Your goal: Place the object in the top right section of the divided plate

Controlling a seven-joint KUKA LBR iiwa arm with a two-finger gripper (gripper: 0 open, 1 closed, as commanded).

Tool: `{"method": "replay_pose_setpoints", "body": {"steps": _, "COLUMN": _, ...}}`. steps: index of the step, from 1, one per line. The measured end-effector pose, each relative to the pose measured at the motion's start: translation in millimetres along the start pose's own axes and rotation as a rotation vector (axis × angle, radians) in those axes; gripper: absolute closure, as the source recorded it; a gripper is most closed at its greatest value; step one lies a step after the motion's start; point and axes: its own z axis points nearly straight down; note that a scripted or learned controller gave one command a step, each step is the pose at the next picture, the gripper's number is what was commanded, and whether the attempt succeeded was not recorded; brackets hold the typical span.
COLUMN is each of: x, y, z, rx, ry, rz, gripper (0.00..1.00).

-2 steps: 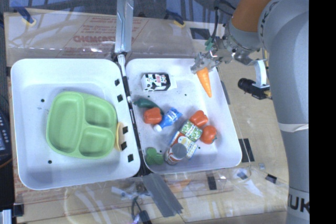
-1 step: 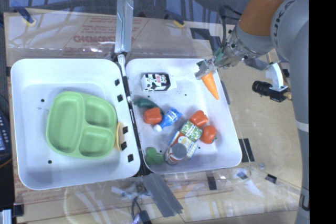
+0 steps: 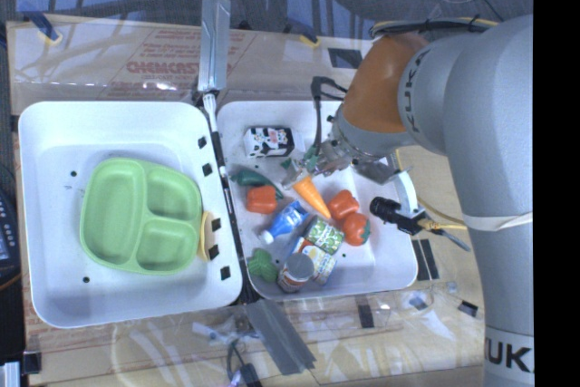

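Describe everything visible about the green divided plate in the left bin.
The light green divided plate looks like smooth moulded plastic, a rounded square with raised ridges splitting it into three sections: one large on the left, two smaller on the right. It lies flat, face up, slightly rotated, near the middle of the left white bin. No item sits in any of its sections, and it touches only the bin floor.

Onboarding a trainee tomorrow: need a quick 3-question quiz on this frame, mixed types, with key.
1. True or false: the green divided plate lies in the left bin.
2. The carrot lies in which bin? A) left B) right
3. Fill in: the band above the arm's wrist is ____.

Key: 1 true; 2 B, the right bin, below the gripper; 3 orange.
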Motion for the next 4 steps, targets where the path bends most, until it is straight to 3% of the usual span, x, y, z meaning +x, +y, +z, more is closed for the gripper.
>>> {"method": "replay_pose_setpoints", "body": {"steps": 1, "x": -69.1, "y": 41.9, "z": 14.6, "rx": 0.007, "ry": 0.005, "rz": -0.334, "gripper": 1.0}}
{"method": "replay_pose_setpoints", "body": {"steps": 2, "x": -79.5, "y": 32.7, "z": -145.4, "rx": -0.008, "ry": -0.009, "rz": -0.33, "gripper": 1.0}}
{"method": "replay_pose_setpoints", "body": {"steps": 3, "x": -78.6, "y": 33.7, "z": -154.7, "rx": -0.008, "ry": -0.008, "rz": -0.334, "gripper": 1.0}}
{"method": "replay_pose_setpoints", "body": {"steps": 4, "x": -77.4, "y": 29.8, "z": -27.1, "rx": 0.001, "ry": 0.001, "rz": -0.252, "gripper": 1.0}}
